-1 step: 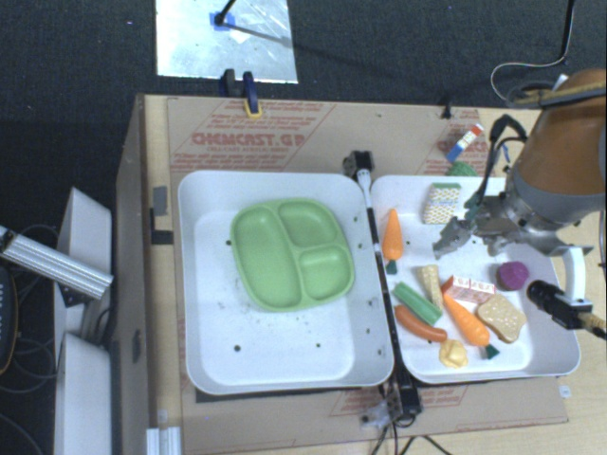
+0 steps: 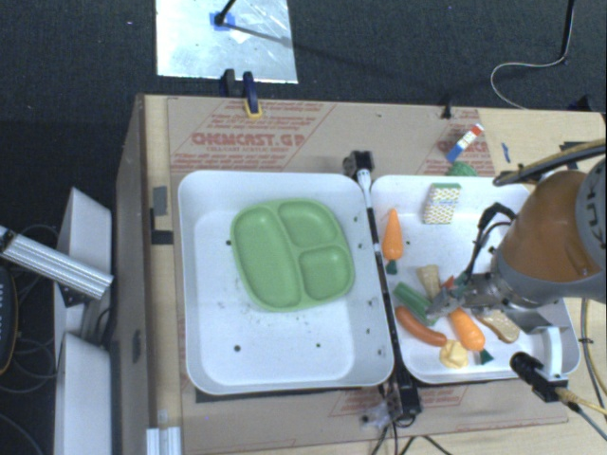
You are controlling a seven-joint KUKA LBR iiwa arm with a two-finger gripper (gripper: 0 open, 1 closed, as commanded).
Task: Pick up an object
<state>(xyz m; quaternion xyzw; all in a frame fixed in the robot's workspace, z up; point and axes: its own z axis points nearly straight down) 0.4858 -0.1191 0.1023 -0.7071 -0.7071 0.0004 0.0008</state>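
My gripper is low in the right bin, among a cluster of toy foods. Just left of it lie a green piece and a red-orange sausage. A small orange carrot sits right below it, and a tan piece is just above it. A yellow piece and a tan slice lie near the bin's front wall. I see nothing lifted off the bin floor.
A larger orange carrot lies by the divider between the bins. A pale speckled block rests at the right bin's back. The left bin holds a green divided plate.
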